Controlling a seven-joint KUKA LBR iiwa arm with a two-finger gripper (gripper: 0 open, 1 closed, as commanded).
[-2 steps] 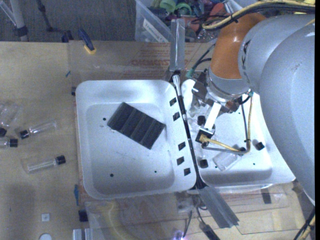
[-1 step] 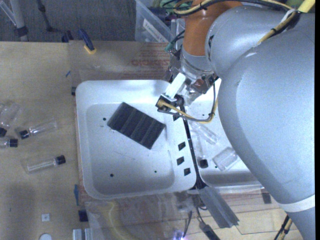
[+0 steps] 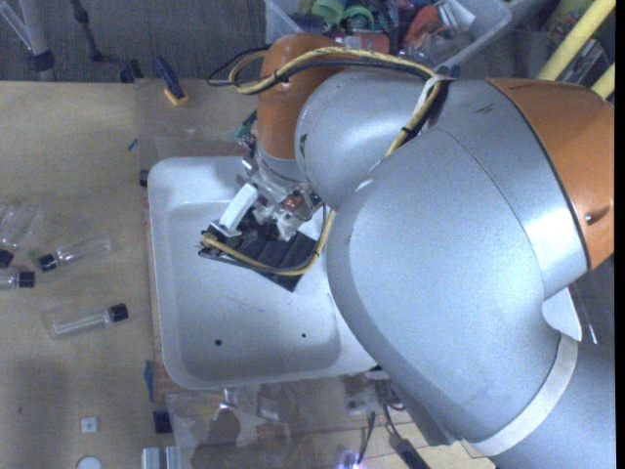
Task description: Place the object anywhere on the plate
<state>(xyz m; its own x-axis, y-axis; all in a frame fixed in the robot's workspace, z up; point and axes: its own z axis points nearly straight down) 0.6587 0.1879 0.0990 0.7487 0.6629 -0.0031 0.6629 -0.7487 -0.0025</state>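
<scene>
The arm takes up the right half of the view, its grey shell lying over the right side of the bin. An orange band sits above the wrist, with a yellow cable looped round it.

The bench is pale wood and runs off to the left.

The bin is white and shallow with rounded corners. Its near floor is bare but for two small dark specks, one to the left and one to the right.

The gripper is down inside the bin at its far side, pointing down and to the left, low over the floor. Whether it is open or closed, and whether it has hold of anything, cannot be told. The wrist and arm cover that corner, so the thing to be moved, and which way its long axis runs, cannot be made out either.

A clear tub stands beyond the bench at the top, heaped with small coloured things, mostly green, red and blue, too jumbled to name.

Left of the bin, well apart from it, clear vials lie on their sides on the bench. One has its black cap to the right, another has its cap to the left, and what may be a third is at the edge.

A blue clip lies near the far edge of the bench.
</scene>
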